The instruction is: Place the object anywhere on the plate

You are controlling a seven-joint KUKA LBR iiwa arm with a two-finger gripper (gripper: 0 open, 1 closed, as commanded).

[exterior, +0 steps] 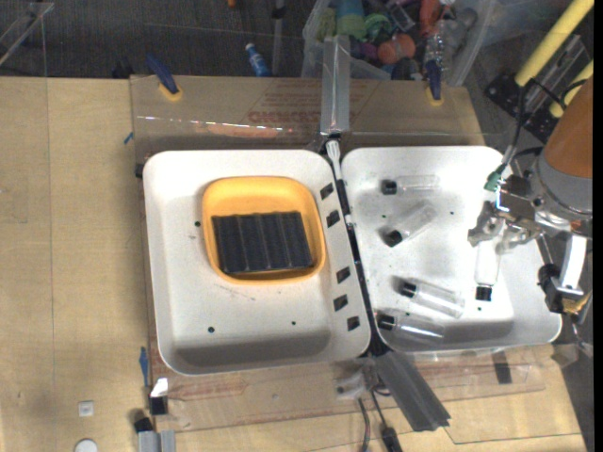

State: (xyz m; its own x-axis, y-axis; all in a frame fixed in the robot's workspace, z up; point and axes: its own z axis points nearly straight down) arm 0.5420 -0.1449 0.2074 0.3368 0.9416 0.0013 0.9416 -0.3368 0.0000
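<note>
Wooden bench [66,252], two white bins [170,252], one orange plate [262,194] (left bin), five clear vials [431,297] right, fingers' [492,238] state unclear

Beyond the claw and to its left, a clear tub [400,12] of mixed coloured toys stands past the worktop [66,252]. A blue clamp [166,80] grips the worktop's far edge, well left of the claw. A metal divider strip [333,92] runs between the two white bins [170,337]. Yellow padded tubing [561,26] slants above the claw.
</note>
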